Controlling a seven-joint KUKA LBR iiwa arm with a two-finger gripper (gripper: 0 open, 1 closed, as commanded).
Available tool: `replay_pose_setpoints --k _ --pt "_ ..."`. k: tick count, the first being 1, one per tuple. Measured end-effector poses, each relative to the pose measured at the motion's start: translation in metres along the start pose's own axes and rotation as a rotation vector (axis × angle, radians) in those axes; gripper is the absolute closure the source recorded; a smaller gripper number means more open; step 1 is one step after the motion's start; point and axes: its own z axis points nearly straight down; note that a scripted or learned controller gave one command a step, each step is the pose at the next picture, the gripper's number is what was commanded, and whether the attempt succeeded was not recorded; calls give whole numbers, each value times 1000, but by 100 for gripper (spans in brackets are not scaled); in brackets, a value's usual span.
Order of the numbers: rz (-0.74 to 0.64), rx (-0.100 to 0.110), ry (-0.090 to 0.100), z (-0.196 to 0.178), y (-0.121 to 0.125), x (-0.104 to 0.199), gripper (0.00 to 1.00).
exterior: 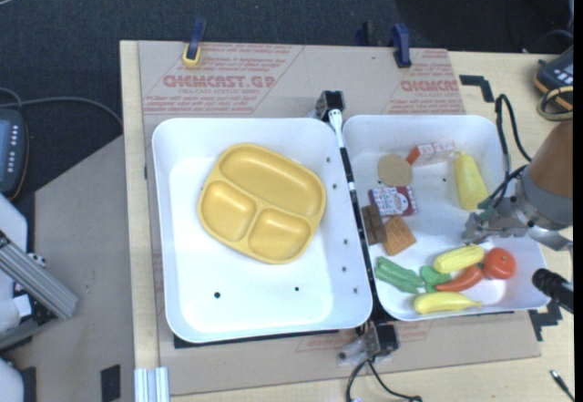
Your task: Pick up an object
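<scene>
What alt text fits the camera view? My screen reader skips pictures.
A robot gripper hangs over the right bin, above toy foods including a tomato and corn. The left bin holds a yellow divided plate.

I see my arm [556, 177] reaching in from the right edge, its orange band showing above the grey wrist [539, 206]. The wrist angles down and to the left, toward the right side of the right bin [428, 128]. The gripper [485, 229] sits low at the end of it, a dark metal cluster pointing down-left over the bin floor. From this slanted overhead view I cannot make out how the tips are set. Nothing shows clamped in them.
</scene>
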Motion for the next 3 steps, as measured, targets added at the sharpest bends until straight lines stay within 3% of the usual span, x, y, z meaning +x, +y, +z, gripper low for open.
replay_pose_setpoints --k 2,3 --pt "-3 -5 -3 -121 6 -12 100" --pt "-3 -2 -2 -131 6 -13 100"
